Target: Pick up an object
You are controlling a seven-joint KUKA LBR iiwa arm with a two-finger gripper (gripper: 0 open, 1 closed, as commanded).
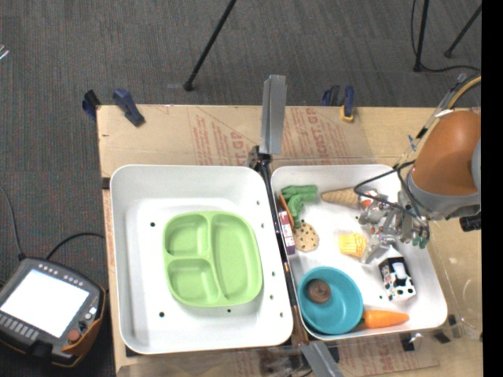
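My gripper [376, 242] hangs low over the right bin [346, 177], just right of a yellow corn piece [353, 245]. Its metal fingers point down and left, and nothing shows between them. Around it lie an ice-cream cone [341, 196] to the upper left, a black-and-white cow toy [397, 278] below, and an orange carrot [385, 318] at the bin's front. A green toy [299, 197], a speckled cookie [306, 237] and a blue bowl [332, 299] with a brown item [318, 290] in it sit further left.
The left bin [134, 210] holds a green divided plate [212, 258]. A dark bar-shaped item [285, 228] lies along the right bin's left wall. A grey post [273, 116] stands behind the bins, and a tablet [43, 305] rests on the floor at lower left.
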